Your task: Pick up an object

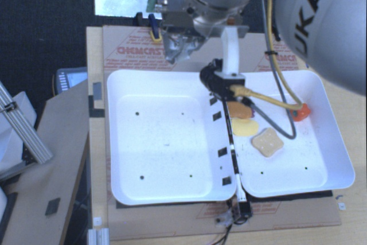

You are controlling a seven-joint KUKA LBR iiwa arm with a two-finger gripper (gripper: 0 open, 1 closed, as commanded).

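While the grey arm (321,14) hangs its tool (181,50) over the far rim of the left white bin (160,143), grip state unclear, the right white bin (331,143) holds a tan square slice (267,142), a yellow disc (245,128), an orange oval (241,111) and a small red piece (302,112).

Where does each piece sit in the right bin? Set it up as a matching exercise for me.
Things:
1. tan toast-like piece
2. red-orange piece
3. yellow flat piece

Places in the right bin:
A. of the three, closest to the left bin
B. nearest the front wall
C. farthest to the right

Pairs: 1-B, 2-C, 3-A
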